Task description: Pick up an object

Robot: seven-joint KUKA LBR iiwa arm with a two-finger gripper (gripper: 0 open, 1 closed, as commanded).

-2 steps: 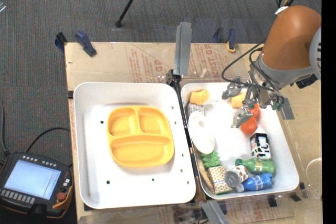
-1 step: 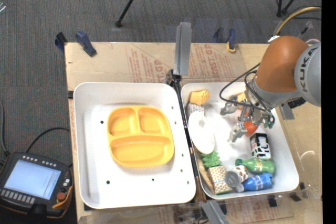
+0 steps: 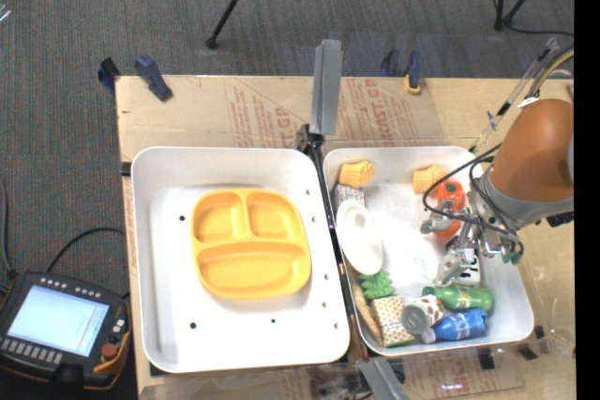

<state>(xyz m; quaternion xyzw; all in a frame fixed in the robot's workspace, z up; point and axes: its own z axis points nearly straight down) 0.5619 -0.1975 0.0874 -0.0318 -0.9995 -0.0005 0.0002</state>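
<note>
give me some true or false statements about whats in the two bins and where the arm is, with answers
1. The yellow plastic divided tray lies in the left white bin. True.
2. The green plastic bottle lies in the left bin. False: it lies in the right white bin, near its lower right corner.
3. The blue plastic bottle lies just below the green bottle in the picture. True.
4. The gripper is over the left bin. False: it is over the right bin, by its right side.
5. The white bowl-shaped dish lies by the right bin's left wall. True.
</note>
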